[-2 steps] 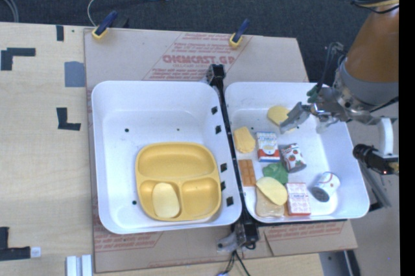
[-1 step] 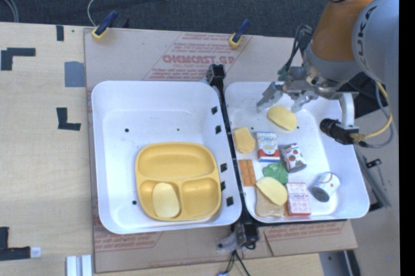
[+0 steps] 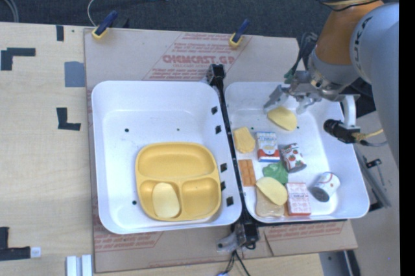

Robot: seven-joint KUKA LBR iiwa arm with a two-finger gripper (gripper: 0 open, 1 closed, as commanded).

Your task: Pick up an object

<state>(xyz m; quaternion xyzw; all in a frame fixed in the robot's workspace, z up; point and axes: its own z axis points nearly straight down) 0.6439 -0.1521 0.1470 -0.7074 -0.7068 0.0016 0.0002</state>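
Observation:
The right white bin holds several small items. A pale yellow wedge lies at its back. My gripper hovers right over the wedge's far edge, fingers spread open on either side, and nothing is lifted between them. Further forward lie a yellow chip, a white and red packet, a dark packet, a green piece, an orange strip, a yellow oval, a red and white box and a small can.
The left white bin holds a yellow divided tray with a pale yellow piece in its front left compartment. A black divider separates the bins. The arm reaches in from the upper right.

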